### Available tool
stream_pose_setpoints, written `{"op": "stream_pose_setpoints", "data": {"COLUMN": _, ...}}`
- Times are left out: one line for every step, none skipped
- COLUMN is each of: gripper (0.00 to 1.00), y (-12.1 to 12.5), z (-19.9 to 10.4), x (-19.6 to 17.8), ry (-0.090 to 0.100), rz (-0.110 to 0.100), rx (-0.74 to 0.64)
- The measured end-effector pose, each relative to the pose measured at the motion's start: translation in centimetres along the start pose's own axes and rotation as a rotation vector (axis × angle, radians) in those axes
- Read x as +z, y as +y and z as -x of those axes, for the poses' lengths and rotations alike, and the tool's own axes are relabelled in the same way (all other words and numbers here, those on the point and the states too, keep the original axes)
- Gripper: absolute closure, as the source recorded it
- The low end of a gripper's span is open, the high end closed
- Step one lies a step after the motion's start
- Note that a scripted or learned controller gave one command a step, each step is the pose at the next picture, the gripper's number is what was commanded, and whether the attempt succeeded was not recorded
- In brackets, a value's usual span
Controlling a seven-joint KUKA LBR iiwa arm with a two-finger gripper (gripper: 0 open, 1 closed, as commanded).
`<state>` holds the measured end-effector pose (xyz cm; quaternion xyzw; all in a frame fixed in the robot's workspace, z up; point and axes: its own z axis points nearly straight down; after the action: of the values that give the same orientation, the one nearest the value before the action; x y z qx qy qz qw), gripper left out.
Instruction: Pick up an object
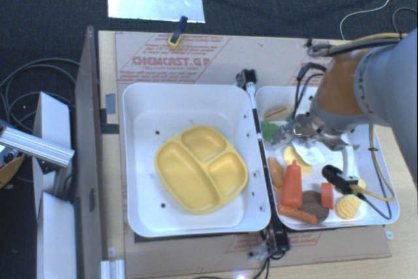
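The right white bin (386,180) holds several toy foods. A red ketchup bottle (292,183) stands near its left wall, with a carrot (298,213), a brown patty (317,208), a small red block (326,195) and a ridged yellow piece (349,207) along the front. A sandwich (275,113) and a green piece (269,131) lie at the back left. My gripper (292,134) hangs low over the bin's back half, just right of the green piece and above a yellow slice (294,159). Nothing is seen in its grasp.
The left white bin (140,140) carries a yellow divided plate (200,168). A black bar (256,134) runs between the two bins. The grey arm with its orange band (343,85) and loose cables (375,189) cover the right bin's right side.
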<state>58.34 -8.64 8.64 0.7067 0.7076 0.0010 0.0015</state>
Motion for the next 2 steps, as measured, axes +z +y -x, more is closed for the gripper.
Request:
{"op": "stream_pose_setpoints", "data": {"gripper": 0.00, "y": -5.1, "z": 0.2, "x": 0.2, "ry": 0.001, "rz": -0.006, "rx": 0.002}}
{"op": "stream_pose_setpoints", "data": {"gripper": 0.00, "y": -9.7, "z": 0.5, "x": 0.1, "ry": 0.000, "rz": 0.000, "rx": 0.002}}
